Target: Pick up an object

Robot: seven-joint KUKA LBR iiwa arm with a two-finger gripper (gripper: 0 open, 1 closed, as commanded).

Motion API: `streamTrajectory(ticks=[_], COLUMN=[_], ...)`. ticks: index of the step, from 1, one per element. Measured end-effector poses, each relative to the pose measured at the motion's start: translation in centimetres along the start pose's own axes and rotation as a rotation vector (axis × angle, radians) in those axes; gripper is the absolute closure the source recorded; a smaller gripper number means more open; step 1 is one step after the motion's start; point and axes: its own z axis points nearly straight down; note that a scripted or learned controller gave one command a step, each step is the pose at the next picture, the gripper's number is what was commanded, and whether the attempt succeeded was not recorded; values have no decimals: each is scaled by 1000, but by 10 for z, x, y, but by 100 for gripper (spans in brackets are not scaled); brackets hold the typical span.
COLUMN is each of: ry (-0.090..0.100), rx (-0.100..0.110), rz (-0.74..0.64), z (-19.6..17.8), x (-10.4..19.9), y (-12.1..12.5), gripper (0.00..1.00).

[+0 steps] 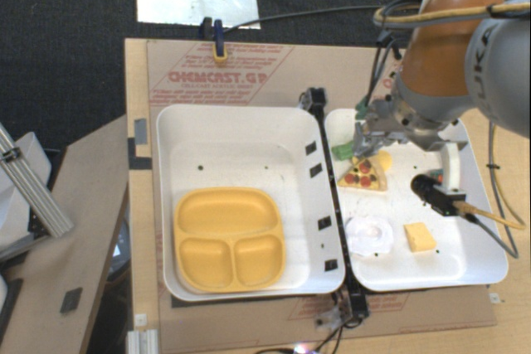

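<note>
Where pizza (363,176) lies, green piece (342,152) neighbours.

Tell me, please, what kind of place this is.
Probably a robotics lab bench: a KUKA arm reaches over the right bin, which holds a toy pizza slice, and the left bin holds a yellow divided tray.

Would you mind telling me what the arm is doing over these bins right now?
The gripper is down in the right bin, right over a toy pizza slice, with a green piece beside it. A yellow block and a white disc lie nearer the front. The left bin holds a yellow divided tray.
</note>
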Motion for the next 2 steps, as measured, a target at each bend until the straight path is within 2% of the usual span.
streamTrajectory(ticks=[1,2], ry=[1,0], rx=[1,3], rz=[0,1], z=[7,23], x=[65,116], y=[0,1], gripper=[100,100])
